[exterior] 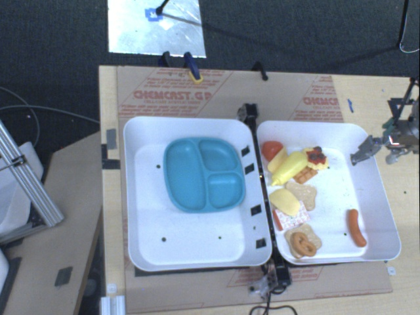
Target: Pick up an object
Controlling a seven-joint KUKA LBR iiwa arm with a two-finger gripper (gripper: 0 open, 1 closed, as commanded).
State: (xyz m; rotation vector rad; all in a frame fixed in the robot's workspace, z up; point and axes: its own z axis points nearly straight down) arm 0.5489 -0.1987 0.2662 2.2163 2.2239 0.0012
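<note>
White plastic bins, 2 of them, sit side by side on the surface. The left bin holds a blue divided plate. The right bin holds the toy food that the task draws from: a yellow bottle lying against a red tomato, a yellow wedge, a bread slice, a pretzel, and a red sausage lying alone near the bin's right wall.

The pincer hangs at the right bin's upper right rim, over bare floor, and nothing is between its tips. Whether the tips are spread or pressed together I cannot tell; the part is small and grey against the bin wall.

Judgement: the approach is not yet committed. The sausage is the cleanest candidate, being well apart from the pile and near the arm. A sound descent would centre over its middle, with the tips set across its narrow width and clear of the bin wall. The clustered items risk a double contact or a glancing push.
</note>
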